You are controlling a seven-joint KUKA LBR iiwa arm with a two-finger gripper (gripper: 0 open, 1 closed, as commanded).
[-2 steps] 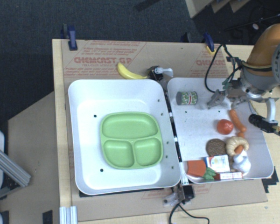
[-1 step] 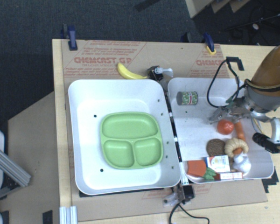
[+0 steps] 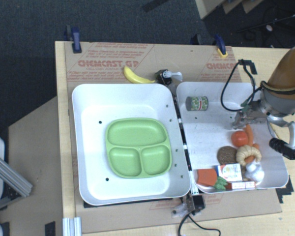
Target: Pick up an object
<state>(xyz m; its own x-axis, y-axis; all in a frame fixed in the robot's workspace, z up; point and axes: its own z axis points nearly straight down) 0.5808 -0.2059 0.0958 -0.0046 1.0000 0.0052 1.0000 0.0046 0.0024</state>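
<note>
Tomato (image 3: 240, 138): red-orange, round, in right bin, about 3 o'clock from bin centre; sits just below gripper.
Gripper (image 3: 243, 120): at 12 o'clock from tomato, low over right bin; finger state cannot be told from this view; nothing seen between fingers.
Arm (image 3: 284, 82): grey with orange band, enters from 3 o'clock side, above right bin's far right corner; black cable loops off it toward 10 o'clock.
Brown disc (image 3: 227, 155): dark, round, at 7 o'clock from tomato, close by.
Doughnut (image 3: 249, 154): tan ring, at 5 o'clock from tomato, touching brown disc's right edge.
Small carton (image 3: 230, 171): white with red print, at 6 o'clock from doughnut.
Orange block (image 3: 206, 177): flat, at 9 o'clock from carton, against near wall of bin; small green piece at its right end.
Can (image 3: 197, 103): green label, lying on side, at 10 o'clock from tomato, well apart, near far wall.
Right bin (image 3: 206, 136): white, shallow; holds all items listed above.
Left bin (image 3: 88, 132): white, at 9 o'clock from right bin, edges touching.
Green tray (image 3: 137, 147): three compartments, centred in left bin.
Banana (image 3: 136, 76): yellow, outside bins on bench board, at 12 o'clock from left bin.
</note>
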